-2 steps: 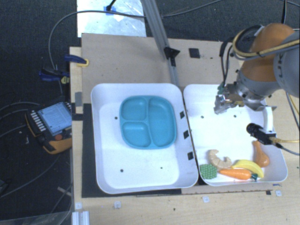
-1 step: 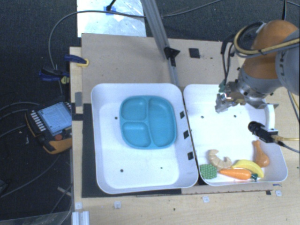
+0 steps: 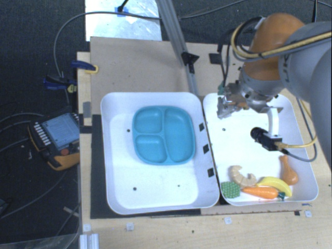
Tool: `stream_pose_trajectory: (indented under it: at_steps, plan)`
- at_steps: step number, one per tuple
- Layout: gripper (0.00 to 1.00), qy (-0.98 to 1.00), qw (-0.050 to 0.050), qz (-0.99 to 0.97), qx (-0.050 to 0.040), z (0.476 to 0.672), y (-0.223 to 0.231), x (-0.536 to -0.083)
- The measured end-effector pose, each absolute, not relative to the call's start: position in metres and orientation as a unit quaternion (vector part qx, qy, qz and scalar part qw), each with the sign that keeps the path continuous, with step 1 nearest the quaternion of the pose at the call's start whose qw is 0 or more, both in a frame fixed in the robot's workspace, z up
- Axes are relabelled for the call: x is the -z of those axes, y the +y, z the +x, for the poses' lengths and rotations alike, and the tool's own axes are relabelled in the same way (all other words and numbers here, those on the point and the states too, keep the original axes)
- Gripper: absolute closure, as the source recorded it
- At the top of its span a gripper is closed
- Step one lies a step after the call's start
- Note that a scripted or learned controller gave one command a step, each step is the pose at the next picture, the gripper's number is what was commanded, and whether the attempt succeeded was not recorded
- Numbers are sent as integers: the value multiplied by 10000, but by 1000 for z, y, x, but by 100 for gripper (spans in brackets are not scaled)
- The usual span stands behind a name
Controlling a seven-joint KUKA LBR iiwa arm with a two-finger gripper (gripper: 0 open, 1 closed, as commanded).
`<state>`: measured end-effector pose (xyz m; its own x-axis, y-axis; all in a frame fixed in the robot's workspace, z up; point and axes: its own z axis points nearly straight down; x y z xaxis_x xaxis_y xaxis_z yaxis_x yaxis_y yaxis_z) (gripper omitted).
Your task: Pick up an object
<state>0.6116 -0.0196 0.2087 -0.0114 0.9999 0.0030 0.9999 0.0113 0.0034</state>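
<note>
My gripper (image 3: 224, 109) hangs over the far left part of the right bin (image 3: 233, 149), with nothing visible between its fingers. Several toy foods lie along that bin's near edge: a green piece (image 3: 231, 190), a beige shrimp-like piece (image 3: 242, 176), an orange carrot (image 3: 260, 192), a yellow banana (image 3: 276, 183) and a brown drumstick-like piece (image 3: 288, 172). All of them sit well nearer the front than the gripper.
A blue divided plate (image 3: 164, 135) rests in the left bin (image 3: 119, 191). A black cylindrical part with a cable (image 3: 263, 138) sticks out below the wrist over the right bin. A metal pole (image 3: 174, 27) crosses the bench at the back.
</note>
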Motion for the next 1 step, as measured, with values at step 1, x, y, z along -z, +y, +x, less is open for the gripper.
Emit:
stream_pose_trajectory:
  at_steps: [1]
  plan:
    - [100,7109,-2,7033,-19,616,32,-206]
